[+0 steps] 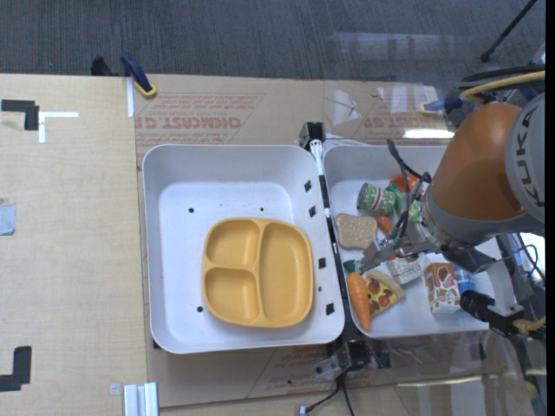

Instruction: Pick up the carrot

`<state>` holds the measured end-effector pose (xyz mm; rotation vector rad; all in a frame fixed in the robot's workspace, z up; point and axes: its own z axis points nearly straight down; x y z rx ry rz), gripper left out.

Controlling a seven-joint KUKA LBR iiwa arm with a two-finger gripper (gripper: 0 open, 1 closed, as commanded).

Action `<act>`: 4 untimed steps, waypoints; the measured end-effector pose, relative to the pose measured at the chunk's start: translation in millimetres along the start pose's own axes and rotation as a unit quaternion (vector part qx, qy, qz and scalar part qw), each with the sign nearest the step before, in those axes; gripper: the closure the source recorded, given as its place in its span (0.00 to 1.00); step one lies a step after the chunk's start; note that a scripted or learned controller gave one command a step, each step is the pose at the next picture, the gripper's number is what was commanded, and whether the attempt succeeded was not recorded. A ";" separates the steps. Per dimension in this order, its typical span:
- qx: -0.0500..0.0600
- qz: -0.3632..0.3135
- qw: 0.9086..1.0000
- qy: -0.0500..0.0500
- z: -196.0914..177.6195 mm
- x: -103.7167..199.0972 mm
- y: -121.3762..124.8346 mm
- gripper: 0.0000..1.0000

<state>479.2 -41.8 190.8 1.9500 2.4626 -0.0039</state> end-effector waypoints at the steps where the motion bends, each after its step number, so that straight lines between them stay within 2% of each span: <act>1: 0.001 -0.037 0.999 0.000 0.1 2.8 0.9 0.00; 2: -0.001 -0.115 0.993 0.000 -0.3 16.3 4.1 0.00; 3: 0.000 -0.228 0.974 0.000 -0.1 7.0 1.4 0.00; 4: -0.002 -0.232 0.973 -0.001 -0.5 31.9 25.5 0.00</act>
